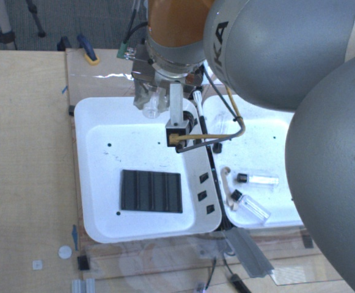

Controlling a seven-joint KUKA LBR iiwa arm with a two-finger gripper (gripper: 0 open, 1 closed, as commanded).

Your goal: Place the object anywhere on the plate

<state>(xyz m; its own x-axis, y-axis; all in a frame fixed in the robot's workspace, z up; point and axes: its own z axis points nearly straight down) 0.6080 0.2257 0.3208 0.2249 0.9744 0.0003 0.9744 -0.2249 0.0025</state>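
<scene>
A dark grey ribbed plate (151,191) lies flat in the front half of the left bin (98,163). My gripper (151,104) hangs over the back rim of that bin, well behind the plate and a little left of the divider. A small clear vial (151,109) shows between its fingers, pointing down, and the gripper is shut on it. The orange band and grey wrist hide the upper part of the gripper.
The right bin (269,133) holds two clear vials with black caps (258,179) (248,205) and a small pale piece (227,176) near the divider. The big grey arm covers the right bin's far side. Small bits lie on the wooden bench at front left (64,252).
</scene>
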